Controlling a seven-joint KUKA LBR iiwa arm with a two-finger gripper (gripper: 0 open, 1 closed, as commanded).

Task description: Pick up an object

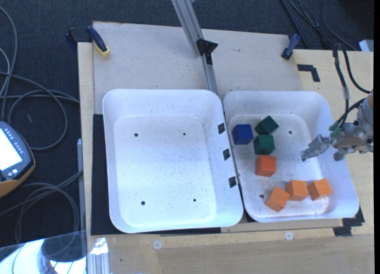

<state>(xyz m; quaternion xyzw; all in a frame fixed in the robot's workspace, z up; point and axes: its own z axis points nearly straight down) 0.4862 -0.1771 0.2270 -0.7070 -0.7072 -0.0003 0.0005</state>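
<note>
The right bin holds several small cubes. A blue cube lies at its left, with two dark green cubes beside it. Just below them sits a red-orange cube. Three orange cubes line the near wall. My gripper hangs over the right side of this bin, above the rightmost orange cube and to the right of the green ones. It is open, with nothing between its fingers.
The left bin stands beside the right one, with a ridge between them. A slanted metal pole rises from the bench behind the bins. Blue clamps grip the back board.
</note>
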